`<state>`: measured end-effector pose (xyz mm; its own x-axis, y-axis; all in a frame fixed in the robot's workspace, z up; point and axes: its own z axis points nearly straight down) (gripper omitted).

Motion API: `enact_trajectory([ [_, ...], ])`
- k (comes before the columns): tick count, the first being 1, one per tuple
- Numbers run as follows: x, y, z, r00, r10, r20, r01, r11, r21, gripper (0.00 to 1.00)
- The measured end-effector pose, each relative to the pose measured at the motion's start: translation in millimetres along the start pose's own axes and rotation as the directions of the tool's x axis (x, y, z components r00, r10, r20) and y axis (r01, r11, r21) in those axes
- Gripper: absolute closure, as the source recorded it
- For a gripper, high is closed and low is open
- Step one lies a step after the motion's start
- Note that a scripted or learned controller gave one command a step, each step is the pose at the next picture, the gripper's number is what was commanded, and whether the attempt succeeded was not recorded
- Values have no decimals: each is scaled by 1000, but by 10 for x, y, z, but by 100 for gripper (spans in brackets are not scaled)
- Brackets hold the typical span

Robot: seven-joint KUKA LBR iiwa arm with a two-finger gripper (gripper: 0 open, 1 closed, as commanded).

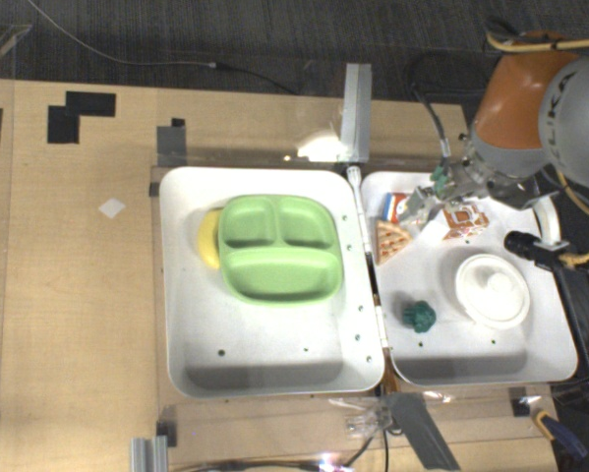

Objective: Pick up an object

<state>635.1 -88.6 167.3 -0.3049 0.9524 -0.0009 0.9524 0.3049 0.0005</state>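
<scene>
Camera view: arm (530,96) bent down, pincer (441,190) above right bin (559,352).

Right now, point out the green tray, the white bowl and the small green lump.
green tray (277,249), camera view, on its large lower compartment.
white bowl (491,288), camera view, at its centre.
small green lump (420,316), camera view, on its middle.

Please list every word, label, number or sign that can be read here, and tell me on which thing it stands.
None can be read.
Red and white packet: print too blurred to read.
Orange and white packet, by the gripper: markings too small to read.
Green divided plate: no text seen.
</scene>
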Motion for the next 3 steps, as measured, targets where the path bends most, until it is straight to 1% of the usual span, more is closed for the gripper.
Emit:
enact_trajectory([
  [1,206,-1019,752,1000,-20,-2,20,1000,-1,0],
  [2,431,-1411,757,1000,-23,-2,23,1000,0,0],
  [3,410,-1383,653,1000,-21,2,21,1000,-6,100],
])
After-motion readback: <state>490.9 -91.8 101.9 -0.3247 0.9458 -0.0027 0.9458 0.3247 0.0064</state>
